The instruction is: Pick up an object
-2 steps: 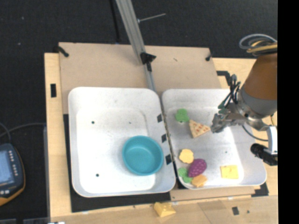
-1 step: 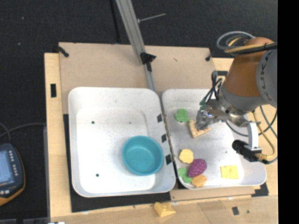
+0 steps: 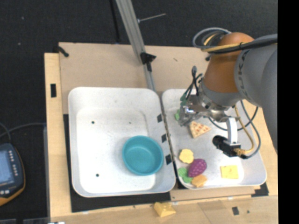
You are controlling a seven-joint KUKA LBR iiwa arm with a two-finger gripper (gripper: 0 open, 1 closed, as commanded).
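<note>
Pincer (image 3: 188,114) hangs low over the right shallow white bin (image 3: 254,171), in the part toward the desk's far edge, close to the wall that meets the left bin. Whether it stands wide or narrow cannot be told from this angle. Grey arm with orange band (image 3: 224,73) comes in from the desk's right edge and covers the bin's far right part.

Triangular pizza-slice toy (image 3: 200,129), tan with red spots, lies flat on the bin floor just beside the pincer, on the side toward the desk's near edge. Contact between the two cannot be told. Small green piece (image 3: 177,116) shows just left of the pincer, by the bin wall.

Same bin, toward the desk's near edge: pale yellow rounded toy (image 3: 186,156), purple grape-like cluster (image 3: 198,165), green lump (image 3: 183,173) and orange lump (image 3: 199,180), all bunched together against the bin's left wall. Flat yellow square (image 3: 229,171) lies apart from that bunch, toward the desk's right edge.

Left shallow white bin (image 3: 93,106) holds a round teal plastic bowl (image 3: 142,154), upright, in the part toward the desk's near edge and near the wall shared with the right bin.

Outside the bins, a yellow wedge (image 3: 163,209) lies on the tan wooden desk (image 3: 103,64) at its near edge, roughly in line with the seam between the bins. Grey metal rail (image 3: 133,31) slants in across the desk's far edge toward that seam.
</note>
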